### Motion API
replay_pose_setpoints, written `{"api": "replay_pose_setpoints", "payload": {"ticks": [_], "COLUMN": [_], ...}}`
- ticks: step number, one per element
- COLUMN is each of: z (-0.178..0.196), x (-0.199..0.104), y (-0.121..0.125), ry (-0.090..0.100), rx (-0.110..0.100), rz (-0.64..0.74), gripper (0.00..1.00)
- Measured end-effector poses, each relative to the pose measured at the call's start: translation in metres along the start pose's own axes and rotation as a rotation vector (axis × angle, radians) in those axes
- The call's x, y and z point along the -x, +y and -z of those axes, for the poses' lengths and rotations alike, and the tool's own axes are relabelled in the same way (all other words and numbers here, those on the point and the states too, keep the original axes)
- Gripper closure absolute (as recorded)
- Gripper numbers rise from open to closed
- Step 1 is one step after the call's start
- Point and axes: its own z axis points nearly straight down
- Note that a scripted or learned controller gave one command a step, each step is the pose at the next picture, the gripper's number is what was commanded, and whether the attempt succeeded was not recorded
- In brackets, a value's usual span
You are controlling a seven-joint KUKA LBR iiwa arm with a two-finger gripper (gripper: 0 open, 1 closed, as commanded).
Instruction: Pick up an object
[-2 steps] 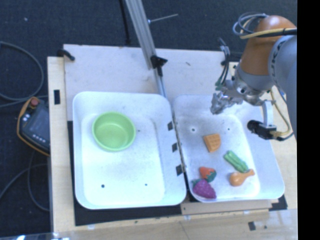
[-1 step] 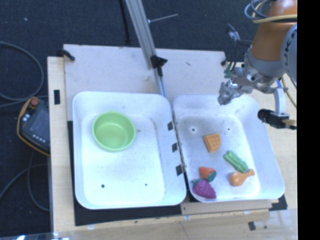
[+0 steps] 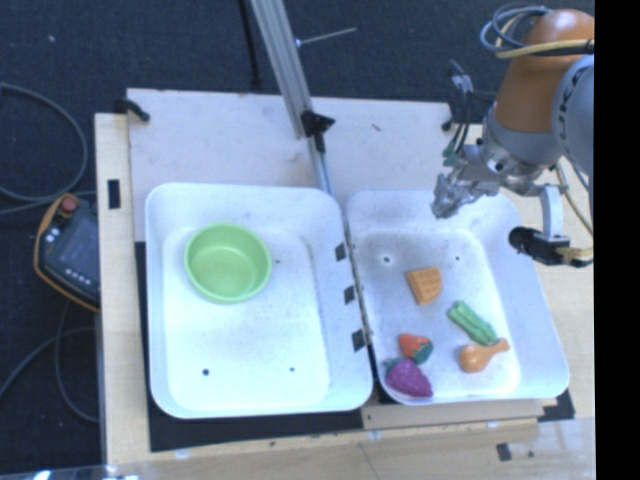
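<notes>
The right bin (image 3: pixel 380 218) holds several toy foods: an orange wedge (image 3: pixel 425 285) near its middle, a green pickle (image 3: pixel 471 322), an orange gourd (image 3: pixel 481 354), a red strawberry (image 3: pixel 414 347) and a purple grape bunch (image 3: pixel 409 378) at the front edge. My gripper (image 3: pixel 446 201) hangs over the bin's far edge, well above and behind the orange wedge. Nothing shows between its fingers.
A light green bowl (image 3: pixel 228 261) sits in the left bin (image 3: pixel 180 358). A slanted metal pole (image 3: pixel 284 56) rises behind the bins, with its clamp near the divider. The grey arm (image 3: pixel 540 88) comes in from the upper right. A pendant (image 3: pixel 68 248) lies off the bench at left.
</notes>
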Motion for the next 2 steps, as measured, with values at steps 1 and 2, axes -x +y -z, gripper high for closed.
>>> {"api": "replay_pose_setpoints", "payload": {"ticks": [1,2], "z": [-0.004,0.006], "x": [-0.055,-0.114], "y": [-0.002,-0.006], "ry": [0.003,0.006], "rx": [0.0,0.001], "rz": [0.005,0.008], "gripper": [1.0,1.0]}}
